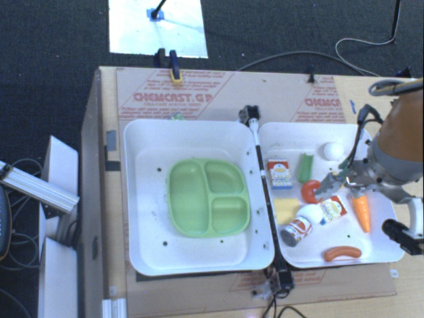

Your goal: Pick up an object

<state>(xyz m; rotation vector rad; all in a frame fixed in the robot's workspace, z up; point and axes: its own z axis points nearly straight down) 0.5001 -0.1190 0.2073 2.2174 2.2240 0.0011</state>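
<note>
Two white bins side by side; left bin [142, 177] carries a green divided tray [209, 197]. Right bin [285, 134] is crowded with toy food: red-and-white carton [279, 173], green stick-shaped piece [305, 167], white egg [332, 150], red tomato [310, 191], yellow slab [286, 211], small can [297, 228], white bottle with red label [330, 209], carrot [362, 212], sausage [342, 252].

Arm comes in from the right, orange band visible above the wrist. Gripper [333, 185] sits low over the right bin, just beside the tomato and above the bottle. Fingers look parted, nothing between them, though the tips are small and partly blurred so this is a best read. No object lifted yet; every candidate lies in the right bin.

Likely target: tomato or bottle, hard to say which.

Risks:
- Tomato, bottle, can and slab are packed close, so a finger could land on a neighbour and block closing.
- Round tomato may squirt out sideways under a pinch.
- Descending between two items could grab neither.
- Carrot near the wrist may get nudged.
</note>
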